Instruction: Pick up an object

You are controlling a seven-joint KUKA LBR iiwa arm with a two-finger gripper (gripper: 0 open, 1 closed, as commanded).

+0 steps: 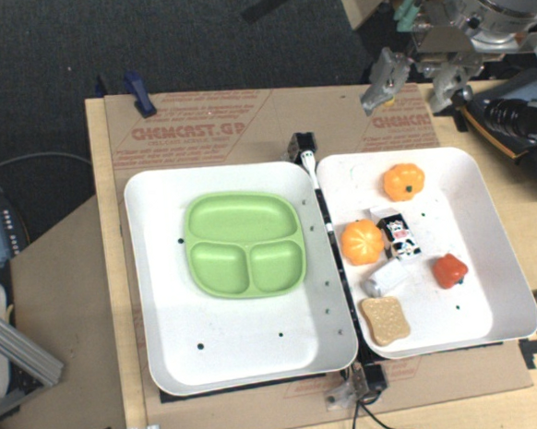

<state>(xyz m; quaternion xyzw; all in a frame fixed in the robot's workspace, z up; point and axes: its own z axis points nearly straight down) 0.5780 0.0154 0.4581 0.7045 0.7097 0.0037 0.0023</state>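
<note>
My jaws apart, empty, above the right white bin (492, 238); small black-and-white carton (398, 236), long axis toward the bin's far-left corner.

A robotics lab is showing here: two shallow white plastic bins (152, 264) are sitting on a printed brown cardboard sheet (243, 123), black cables (24, 163) are trailing over dark carpet, and aluminium framing (20, 353) is standing alongside.
</note>
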